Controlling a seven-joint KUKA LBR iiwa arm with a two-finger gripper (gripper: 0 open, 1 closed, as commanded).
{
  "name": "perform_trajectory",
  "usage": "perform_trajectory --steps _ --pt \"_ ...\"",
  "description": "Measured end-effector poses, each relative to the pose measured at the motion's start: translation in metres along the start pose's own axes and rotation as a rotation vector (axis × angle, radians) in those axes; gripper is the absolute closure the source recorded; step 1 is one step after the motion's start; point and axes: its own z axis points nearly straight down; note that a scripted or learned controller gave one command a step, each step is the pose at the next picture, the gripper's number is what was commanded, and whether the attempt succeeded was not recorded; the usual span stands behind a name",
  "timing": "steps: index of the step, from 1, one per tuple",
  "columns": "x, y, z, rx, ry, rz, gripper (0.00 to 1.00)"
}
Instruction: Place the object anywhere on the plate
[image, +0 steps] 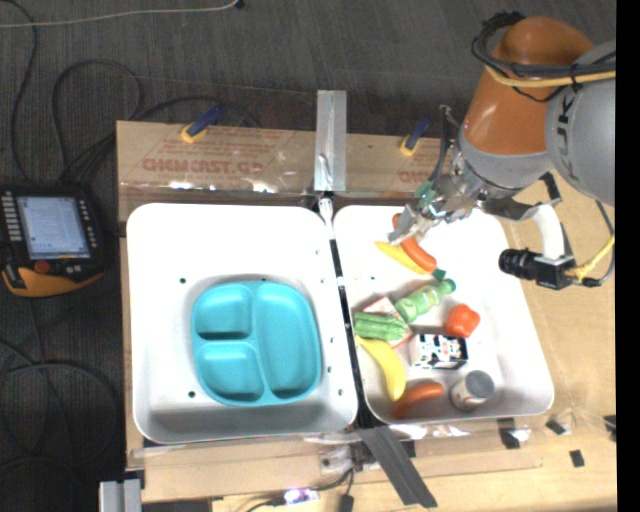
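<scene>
The two-finger gripper (428, 208) hovers at twelve o'clock of the right white bin (520, 300), just above the orange carrot-shaped toy (418, 252); I cannot tell how its jaws stand. From there a grab could slip or snag the yellow toy (397, 254) touching it, never reaching the turquoise three-compartment plastic plate (257, 340) at nine o'clock.

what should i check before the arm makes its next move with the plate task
1. Plate sits in the left bin, compartments bare: ok.
2. Pincer is over the right bin's far corner, just above the carrot: ok.
3. An object is held in the pincer: cannot tell.
4. Carrot lies on a yellow piece, touching it, so a clean single pick is doubtful: not ok.
5. Path leftward over the divider between the bins looks free: ok.
6. Other items, banana and green bottle, lie nearer the camera, apart from the pincer: ok.
</scene>
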Motion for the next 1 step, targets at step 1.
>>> perform_trajectory --steps 1 --pt "0.081 -0.0112 0.0876 0.002 0.002 0.051 1.0"
